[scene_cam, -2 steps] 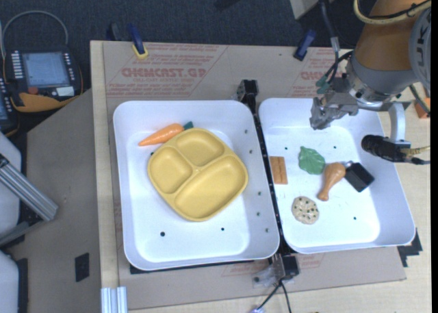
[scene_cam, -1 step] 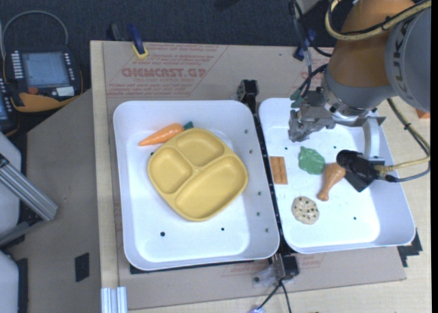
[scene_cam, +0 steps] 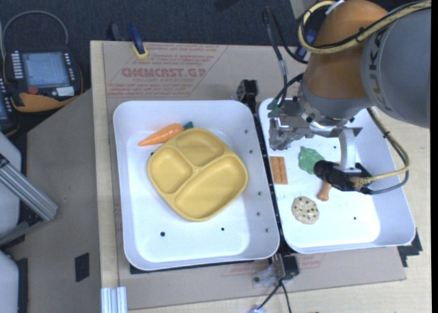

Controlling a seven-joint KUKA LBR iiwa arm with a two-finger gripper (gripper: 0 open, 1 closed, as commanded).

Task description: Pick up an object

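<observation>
**Overhead view of the bench with two white bins side by side.** The arm (scene_cam: 363, 51), grey with an orange band, reaches in from the right and bends down over the far left part of the right bin (scene_cam: 383, 226). The gripper (scene_cam: 280, 137) hangs there, close to the wall between the bins. Its mechanism is seen from above and partly in shadow, so whether it is open or closed cannot be told.

The candidate objects lie in both bins. In the right bin:
- A green toy (scene_cam: 311, 159), possibly a leafy vegetable, lies just right of the gripper and slightly nearer.
- A small orange piece (scene_cam: 324, 193) lies near it on the near side.
- A round cookie (scene_cam: 305, 209) with dark specks sits nearer again, apart from the others.
- A flat tan wafer (scene_cam: 278, 170) lies lengthwise against the left wall, just near of the gripper.

In the left bin (scene_cam: 126, 168):
- A yellow divided plate (scene_cam: 197, 173) with three compartments occupies the middle.
- A toy carrot (scene_cam: 162, 134) lies along the plate's far left edge, touching or nearly touching it, with its green top pointing right.

Both bins rest on a printed cardboard sheet (scene_cam: 171, 72) covering the bench. A teach pendant (scene_cam: 42, 75) sits off the bench at far left.
</observation>
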